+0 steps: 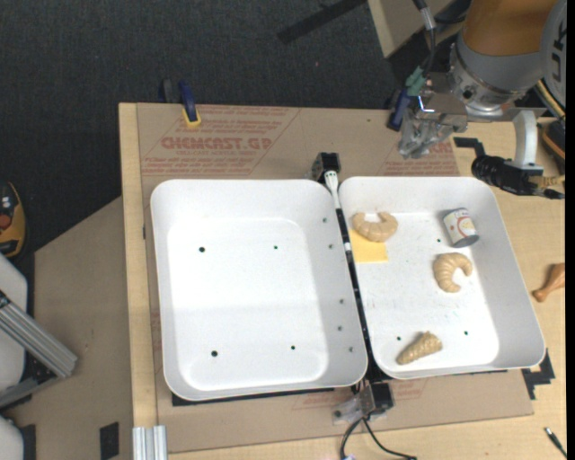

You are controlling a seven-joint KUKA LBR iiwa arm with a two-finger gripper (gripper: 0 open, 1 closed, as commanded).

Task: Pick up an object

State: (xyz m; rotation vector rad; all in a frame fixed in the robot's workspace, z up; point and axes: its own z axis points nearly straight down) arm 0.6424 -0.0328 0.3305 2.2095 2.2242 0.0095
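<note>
Gripper (420, 139) up at top right, above the far edge of the bench, past the back rim of the right bin (503, 260). Not over the bin contents. Nothing visible between the fingers. Open or closed: cannot tell, too small and blurred. Grey arm with orange band (508, 27) entering from the upper right corner.

Right bin holding five things, all lying on the floor of the bin:
- croissant (375, 225) near the back left corner, curled, ends pointing down
- yellow square (369, 251) just in front of it, flat, touching or partly under the croissant
- small can (460, 226) near the back right, on its side, grey with a red and white label
- second croissant (452, 270) mid right, just in front of the can, apart from it
- cone-shaped pastry (420, 348) near the front edge, tip pointing right and up, well apart from the rest

Left bin (171, 269) beside it, rims touching along the middle. Black dots on both bin floors.

Bins on a brown board (225, 135) with red print at the back. Blue and yellow clamp (188, 103) on the board's far edge, left side. Black clip (325, 166) at the back where the two bins meet. Cables (364, 422) at the front edge.
</note>
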